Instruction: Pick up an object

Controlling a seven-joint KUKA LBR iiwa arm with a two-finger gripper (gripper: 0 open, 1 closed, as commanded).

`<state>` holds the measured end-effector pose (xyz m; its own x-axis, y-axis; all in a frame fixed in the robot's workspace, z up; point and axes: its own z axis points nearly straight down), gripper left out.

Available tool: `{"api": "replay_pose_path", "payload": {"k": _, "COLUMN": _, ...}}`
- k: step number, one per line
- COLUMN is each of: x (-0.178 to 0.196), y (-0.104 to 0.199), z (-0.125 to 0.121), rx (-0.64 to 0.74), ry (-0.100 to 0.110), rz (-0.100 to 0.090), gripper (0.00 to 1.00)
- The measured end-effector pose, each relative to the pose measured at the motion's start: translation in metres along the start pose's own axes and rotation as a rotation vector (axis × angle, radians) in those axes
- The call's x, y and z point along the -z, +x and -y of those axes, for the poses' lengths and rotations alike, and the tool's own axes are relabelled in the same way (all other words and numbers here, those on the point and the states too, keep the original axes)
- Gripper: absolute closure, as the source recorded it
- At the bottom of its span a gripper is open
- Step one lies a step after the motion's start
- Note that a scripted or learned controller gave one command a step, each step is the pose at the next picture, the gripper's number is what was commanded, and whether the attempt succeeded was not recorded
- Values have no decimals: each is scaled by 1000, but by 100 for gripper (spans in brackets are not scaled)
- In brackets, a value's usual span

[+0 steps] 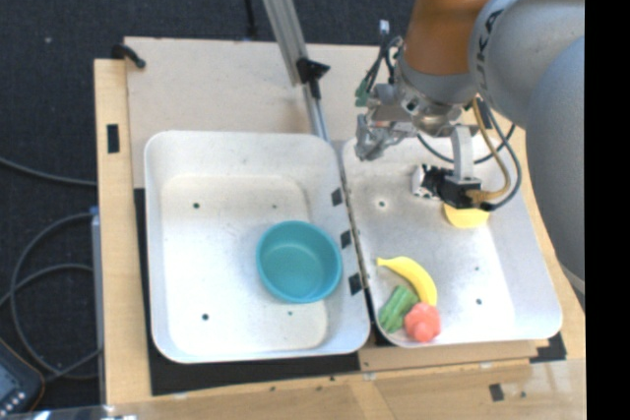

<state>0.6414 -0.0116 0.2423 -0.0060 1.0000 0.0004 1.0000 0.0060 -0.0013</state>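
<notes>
My gripper (pixel 370 145) hangs over the far left corner of the right bin (pixel 512 290), just beside the divider between the two bins. Nothing shows beneath it but bare bin floor. A yellow banana (pixel 411 275), a green vegetable (pixel 396 308) and a red fruit (pixel 422 323) lie together at the right bin's near left corner, well short of the gripper. A yellow round object (pixel 467 215) rests mid-bin, partly under the arm's black fitting (pixel 445 182). A teal bowl (pixel 298 261) sits upright in the left bin (pixel 187 202).
A slanted metal pole (pixel 281 10) rises behind the bins, its foot close to the gripper's left. The grey arm with its orange band (pixel 453 5) covers the right bin's far right part. Cables loop around the wrist.
</notes>
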Motion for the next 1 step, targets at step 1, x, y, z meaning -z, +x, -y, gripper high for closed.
{"api": "replay_pose_path", "payload": {"k": 1, "x": -4, "y": 47, "z": 7, "rx": 0, "ry": 0, "rz": 0, "gripper": 100}}
